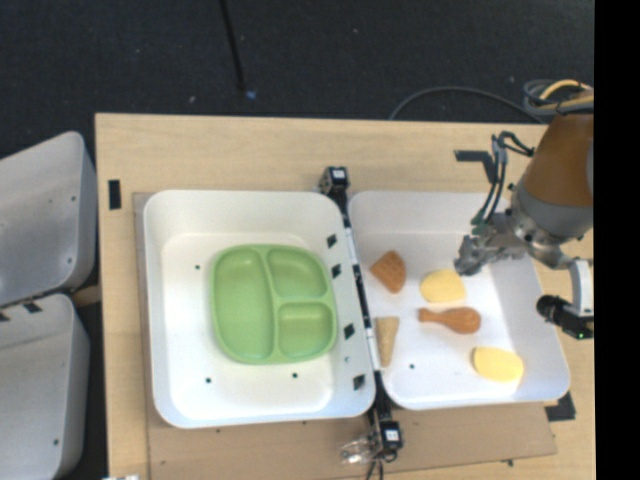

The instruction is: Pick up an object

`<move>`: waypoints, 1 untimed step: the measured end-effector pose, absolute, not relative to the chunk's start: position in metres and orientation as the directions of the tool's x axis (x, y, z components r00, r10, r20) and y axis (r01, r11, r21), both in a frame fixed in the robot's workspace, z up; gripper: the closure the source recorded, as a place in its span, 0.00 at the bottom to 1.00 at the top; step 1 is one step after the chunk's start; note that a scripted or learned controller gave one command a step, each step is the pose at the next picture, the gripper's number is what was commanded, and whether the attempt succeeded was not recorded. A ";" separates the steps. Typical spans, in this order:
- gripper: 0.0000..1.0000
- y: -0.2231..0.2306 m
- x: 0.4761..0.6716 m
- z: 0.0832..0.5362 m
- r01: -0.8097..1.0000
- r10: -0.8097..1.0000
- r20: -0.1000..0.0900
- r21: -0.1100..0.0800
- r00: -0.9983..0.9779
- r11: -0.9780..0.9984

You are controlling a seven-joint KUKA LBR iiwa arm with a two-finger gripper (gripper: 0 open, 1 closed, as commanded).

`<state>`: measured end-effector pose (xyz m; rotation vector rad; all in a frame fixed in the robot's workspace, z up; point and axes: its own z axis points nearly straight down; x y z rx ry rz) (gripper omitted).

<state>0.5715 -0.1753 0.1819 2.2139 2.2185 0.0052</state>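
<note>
The hand point(472, 255) hangs low over the right bin point(400, 383), at its upper right part; whether it is wide or narrow I cannot tell, and nothing shows in its grip. Just below and to its left lies a pale yellow piece point(442, 288), close to the hand, perhaps touching. Under that lies a brown drumstick point(452, 319), and a second yellow piece point(497, 365) sits near the bin's lower right corner. An orange-brown chunk point(389, 271) and a tan cone point(386, 339) lie by the left wall. The left bin point(180, 388) on the table point(220, 153) holds a green divided tray point(272, 302).
</note>
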 end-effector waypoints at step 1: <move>1.00 -0.177 0.572 0.205 1.000 1.000 -0.001 0.003 -0.003 0.003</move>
